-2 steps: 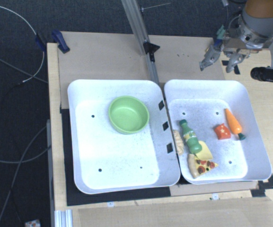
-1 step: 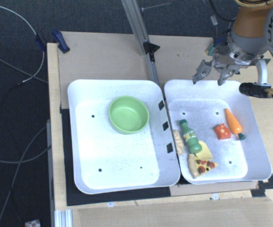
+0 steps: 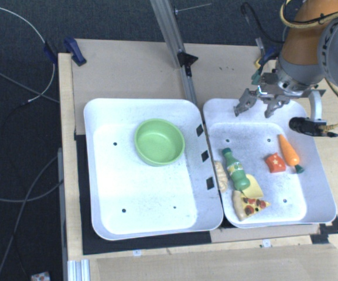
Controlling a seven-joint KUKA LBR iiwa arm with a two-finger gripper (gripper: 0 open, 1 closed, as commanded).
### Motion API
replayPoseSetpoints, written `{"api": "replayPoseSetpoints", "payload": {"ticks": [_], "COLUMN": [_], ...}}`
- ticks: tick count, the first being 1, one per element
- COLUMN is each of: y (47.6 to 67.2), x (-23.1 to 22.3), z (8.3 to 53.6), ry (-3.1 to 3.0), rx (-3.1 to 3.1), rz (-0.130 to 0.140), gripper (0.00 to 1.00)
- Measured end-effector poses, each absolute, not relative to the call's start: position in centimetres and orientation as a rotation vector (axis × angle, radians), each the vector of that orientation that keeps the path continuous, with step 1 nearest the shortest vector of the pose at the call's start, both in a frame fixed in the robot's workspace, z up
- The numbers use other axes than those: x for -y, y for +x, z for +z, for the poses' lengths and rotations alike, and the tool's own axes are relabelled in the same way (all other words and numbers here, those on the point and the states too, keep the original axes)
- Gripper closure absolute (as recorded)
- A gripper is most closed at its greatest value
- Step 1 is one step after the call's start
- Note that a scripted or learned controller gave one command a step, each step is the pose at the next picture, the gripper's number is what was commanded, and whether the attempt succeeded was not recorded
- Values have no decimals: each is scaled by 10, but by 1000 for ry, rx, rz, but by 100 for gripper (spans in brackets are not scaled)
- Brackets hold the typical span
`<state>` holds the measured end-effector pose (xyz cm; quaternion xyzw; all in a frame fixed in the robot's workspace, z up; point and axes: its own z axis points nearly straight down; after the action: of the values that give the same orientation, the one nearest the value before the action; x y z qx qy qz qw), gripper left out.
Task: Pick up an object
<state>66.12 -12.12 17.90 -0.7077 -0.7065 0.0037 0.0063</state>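
White plastic bins sit side by side. In the right bin [image 3: 315,174], nearest the camera, lie a pizza slice [image 3: 249,205] and a green bottle [image 3: 236,170], then a red block [image 3: 275,163] and a carrot [image 3: 288,150]. My gripper [image 3: 261,104] hovers over the far rim, fingers spread, holding nothing. I judge the carrot easiest: descend centred, fingers straddling it. No legible writing.
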Motion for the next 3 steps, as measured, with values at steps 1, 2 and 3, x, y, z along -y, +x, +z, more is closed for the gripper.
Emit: {"api": "replayPoseSetpoints", "payload": {"ticks": [1,2,3], "y": [651,654,659], "x": [115,115,113], "z": [121,139,207], "ry": [-2212,-2218,-2224], "rx": [2209,2213,2227], "rz": [13,1,-10], "gripper": [0,100,100]}}
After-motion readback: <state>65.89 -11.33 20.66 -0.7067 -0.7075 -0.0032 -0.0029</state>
